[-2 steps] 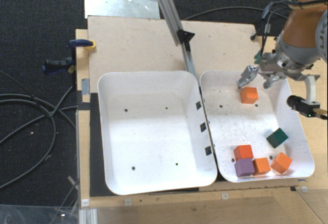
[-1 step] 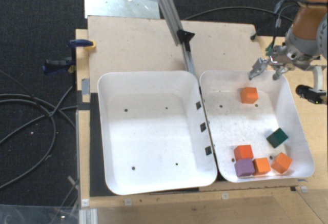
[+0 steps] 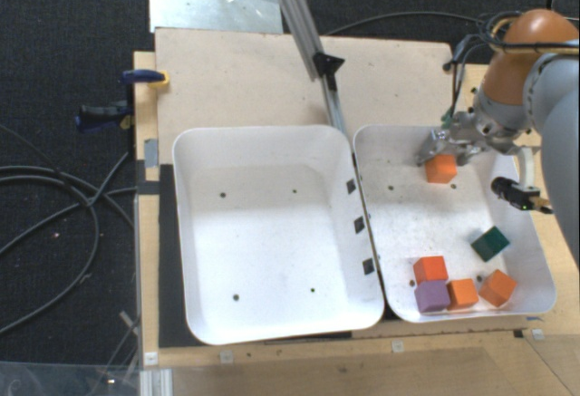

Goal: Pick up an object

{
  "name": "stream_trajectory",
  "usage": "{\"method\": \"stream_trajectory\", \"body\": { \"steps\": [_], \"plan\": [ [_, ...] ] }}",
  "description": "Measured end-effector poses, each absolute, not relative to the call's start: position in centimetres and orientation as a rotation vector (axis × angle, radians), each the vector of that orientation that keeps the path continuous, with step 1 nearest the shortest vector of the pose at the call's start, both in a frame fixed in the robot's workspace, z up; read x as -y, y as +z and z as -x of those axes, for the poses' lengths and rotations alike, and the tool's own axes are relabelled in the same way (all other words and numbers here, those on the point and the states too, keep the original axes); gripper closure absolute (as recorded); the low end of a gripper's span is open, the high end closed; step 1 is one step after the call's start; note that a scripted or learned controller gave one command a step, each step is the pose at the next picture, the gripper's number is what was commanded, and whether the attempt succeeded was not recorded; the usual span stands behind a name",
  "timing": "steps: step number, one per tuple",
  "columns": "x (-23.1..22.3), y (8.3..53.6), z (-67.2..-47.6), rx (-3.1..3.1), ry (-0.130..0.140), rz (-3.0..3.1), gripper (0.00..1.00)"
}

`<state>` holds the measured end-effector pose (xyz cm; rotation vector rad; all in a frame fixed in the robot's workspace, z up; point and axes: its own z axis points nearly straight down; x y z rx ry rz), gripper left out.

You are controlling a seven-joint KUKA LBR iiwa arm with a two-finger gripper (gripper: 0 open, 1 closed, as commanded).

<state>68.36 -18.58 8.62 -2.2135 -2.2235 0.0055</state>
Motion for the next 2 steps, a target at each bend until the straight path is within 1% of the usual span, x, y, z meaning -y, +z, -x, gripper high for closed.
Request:
{"method": "stream_trajectory", "body": {
  "steps": [1,2],
  "plan": [
    [18.7,10.3,-68.7,2.236,-0.001,2.217,1.00],
    [19.3,9.1,-68.9,2.219,0.012,2.211,1.00]
  ]
}}
